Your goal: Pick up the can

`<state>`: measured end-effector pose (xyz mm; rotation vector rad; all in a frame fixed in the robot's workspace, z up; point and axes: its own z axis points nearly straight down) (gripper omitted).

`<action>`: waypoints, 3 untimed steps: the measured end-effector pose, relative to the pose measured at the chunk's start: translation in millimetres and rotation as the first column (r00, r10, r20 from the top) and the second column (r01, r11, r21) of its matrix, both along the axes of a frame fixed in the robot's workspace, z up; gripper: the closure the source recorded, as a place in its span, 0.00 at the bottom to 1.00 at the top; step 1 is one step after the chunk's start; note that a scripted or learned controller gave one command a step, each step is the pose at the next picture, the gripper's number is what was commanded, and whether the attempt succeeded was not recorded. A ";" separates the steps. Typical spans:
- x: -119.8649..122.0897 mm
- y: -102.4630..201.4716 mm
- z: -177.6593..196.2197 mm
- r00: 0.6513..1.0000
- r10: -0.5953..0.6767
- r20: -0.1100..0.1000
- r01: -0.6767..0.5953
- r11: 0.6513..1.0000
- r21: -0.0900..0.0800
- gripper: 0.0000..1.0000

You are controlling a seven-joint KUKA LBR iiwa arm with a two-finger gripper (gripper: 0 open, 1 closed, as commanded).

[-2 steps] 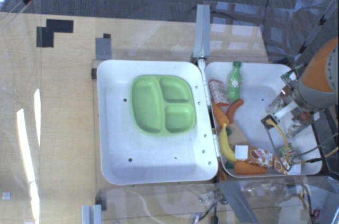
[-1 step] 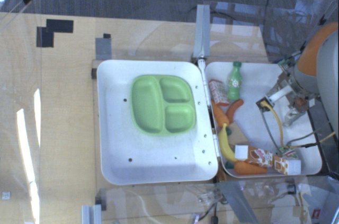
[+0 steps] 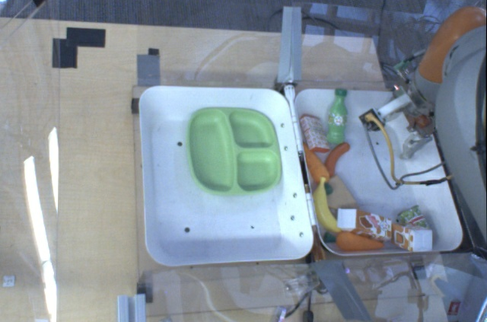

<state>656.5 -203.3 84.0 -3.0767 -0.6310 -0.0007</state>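
From the camera view, the can (image 3: 311, 132) lies on its side in the right bin (image 3: 449, 237), hard against the bin's left wall just below the upper left corner, its red-and-white label facing up. Its long axis runs roughly from the far wall toward the near one, tilted a little, so it sits nearly parallel to the divider between the two bins. Just to its right stands or leans a green bottle (image 3: 336, 117), close enough that the two nearly touch, and just below it a carrot (image 3: 316, 164) and a red-orange sausage-like piece (image 3: 337, 154) crowd its lower end. The end effector (image 3: 415, 132) hovers at the bin's right side, near the upper right corner, with a yellow cable looping beneath it; how far its jaws stand apart I cannot tell from this slant, and nothing is visibly held. The can therefore lies to the left of the end effector, across the bin's width, at about the same depth. My judgement is that the move calls for a leftward traverse, then a descent with jaws spanning the can's short axis.
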 end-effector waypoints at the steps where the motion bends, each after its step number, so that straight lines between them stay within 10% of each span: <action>1: -68.0 76.9 3.2 0.981 -0.195 0.005 0.195 0.981 0.003 0.00; 2: 5.7 66.0 64.9 0.981 -0.194 -0.002 0.194 0.981 -0.001 0.00; 3: -49.7 39.4 2.0 0.995 -0.101 0.004 0.101 0.995 0.000 0.00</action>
